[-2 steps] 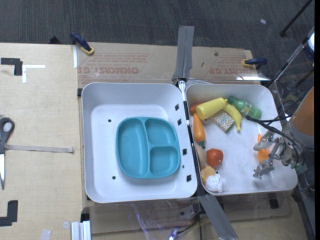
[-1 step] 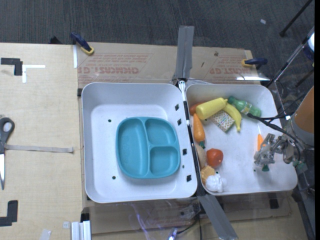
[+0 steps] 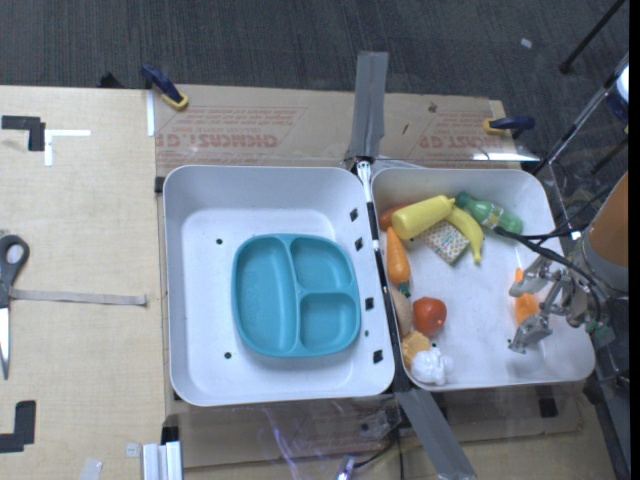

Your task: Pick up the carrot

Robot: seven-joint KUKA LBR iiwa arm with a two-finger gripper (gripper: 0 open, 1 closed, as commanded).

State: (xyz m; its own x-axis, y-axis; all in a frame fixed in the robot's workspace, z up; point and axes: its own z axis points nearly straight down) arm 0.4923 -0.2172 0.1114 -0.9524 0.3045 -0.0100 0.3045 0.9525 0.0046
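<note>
Gripper [image 3: 535,313], finger state indeterminate, sits well right of the carrot [image 3: 398,256] lying against the right bin's [image 3: 480,373] left wall, risking a wall-blocked grasp.

A small metal gripper [image 3: 530,318] is seen at the right side, made of silver-grey parts with two thin fingers [image 3: 524,339]. Small orange pieces are fixed near its upper part. Thin black cables are led along it toward the arm [image 3: 612,238], of which a rounded orange-brown part is visible.
</note>
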